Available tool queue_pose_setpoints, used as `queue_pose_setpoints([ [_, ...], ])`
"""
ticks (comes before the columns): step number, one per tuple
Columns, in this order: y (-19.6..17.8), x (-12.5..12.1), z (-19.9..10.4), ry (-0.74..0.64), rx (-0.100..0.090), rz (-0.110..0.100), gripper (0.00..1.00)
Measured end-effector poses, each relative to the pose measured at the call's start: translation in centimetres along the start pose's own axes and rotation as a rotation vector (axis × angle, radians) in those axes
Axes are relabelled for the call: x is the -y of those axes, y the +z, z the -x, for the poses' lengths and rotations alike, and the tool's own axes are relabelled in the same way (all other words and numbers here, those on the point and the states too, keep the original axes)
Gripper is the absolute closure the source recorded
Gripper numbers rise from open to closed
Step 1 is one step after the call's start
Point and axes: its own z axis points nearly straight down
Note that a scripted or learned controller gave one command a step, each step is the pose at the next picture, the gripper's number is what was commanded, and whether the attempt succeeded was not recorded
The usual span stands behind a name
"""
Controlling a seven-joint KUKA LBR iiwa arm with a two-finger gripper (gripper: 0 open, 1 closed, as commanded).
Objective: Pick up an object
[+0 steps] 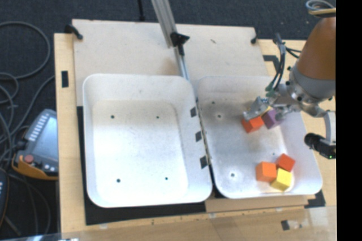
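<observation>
My gripper (267,108) hangs over the upper middle of the right bin (226,93), at the end of the grey arm with its orange band (318,47). Just under it on its left lies an orange block (252,123), tilted. A small purple block (271,118) sits right beside that, directly below the gripper. The gripper body hides part of both blocks, so I cannot tell whether either one is gripped. Near the bin's front right corner three more blocks lie bunched together: an orange one (265,171), a red-orange one (286,162) and a yellow one (282,179).
The left bin (96,93) stands beside the right one, their rims meeting at the middle. A slanted metal rail (161,2) rises from behind the bins. Cables and a hand pendant (38,143) lie off the bench to the left.
</observation>
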Motion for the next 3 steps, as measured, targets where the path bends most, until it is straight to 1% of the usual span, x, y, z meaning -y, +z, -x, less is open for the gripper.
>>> queue_pose_setpoints([
  [1,0.0,0.0,0.0,0.001,0.0,0.0,0.0],
  [2,12.5,-0.7,2.3,-0.002,0.0,-0.008,0.0],
  [3,12.9,-6.4,1.9,-0.007,0.001,0.002,0.0],
])
